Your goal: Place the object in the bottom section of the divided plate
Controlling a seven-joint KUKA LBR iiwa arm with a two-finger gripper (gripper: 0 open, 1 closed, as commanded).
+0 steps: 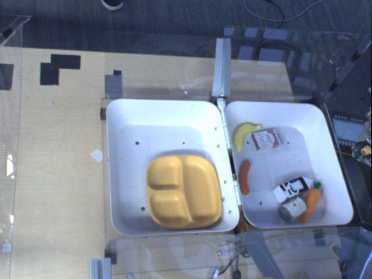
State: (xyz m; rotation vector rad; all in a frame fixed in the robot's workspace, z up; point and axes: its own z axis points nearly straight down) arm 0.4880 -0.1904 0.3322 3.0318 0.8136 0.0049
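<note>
Two white bins sit side by side on the pale wood bench (58,156), with a metal rail (221,68) running up from the seam between them. The left bin (133,127) and the right bin (302,127) touch along their inner walls.

The largest item is the yellow divided plate (185,190), in the left bin. It lies flat, toward the near wall and right of centre. It has three sections: one big one on the right and two smaller ones stacked on the left.

All loose items are in the right bin, well apart from the plate, and I can't tell which one is the task's object. Roughly by size:
- banana (244,133), yellow, in the far-left corner, curved along the inner wall
- red-and-white packet (267,139), just beside the banana on its right, touching or nearly so
- black-and-white carton (292,188), near-right area, tilted
- carrot (311,204), orange with a green top, lying against the carton's right side and pointing toward the near wall
- grey can (290,210), on its side, wedged between the carton and the carrot
- sausage (244,176), red-orange, lying lengthwise beside the inner wall, apart from the rest

Black tape patches (58,67) are stuck on the bench at far left. A thin cable (267,4) loops on the dark floor beyond the bench.

Claw state: can't tell from this frame.
</note>
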